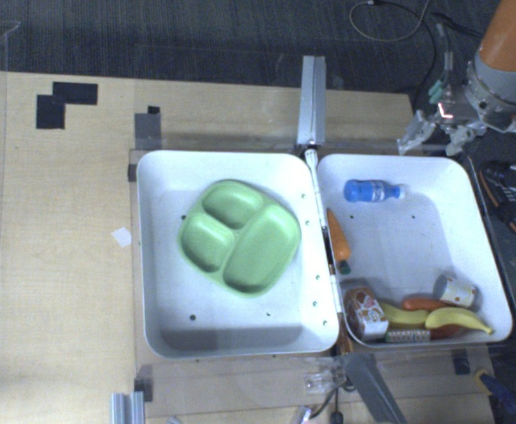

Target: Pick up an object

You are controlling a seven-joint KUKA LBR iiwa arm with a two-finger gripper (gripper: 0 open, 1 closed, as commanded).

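Blue bottle, on its side

Glossy green plastic plate, wood bench

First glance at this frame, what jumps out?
The green divided plate dominates, lying alone in the middle of the left bin. Next, the clutter along the near edge of the right bin: a banana, a can and other small items, with a blue bottle lying apart near the far wall. The gripper hangs over that bin's far rim, holding nothing.
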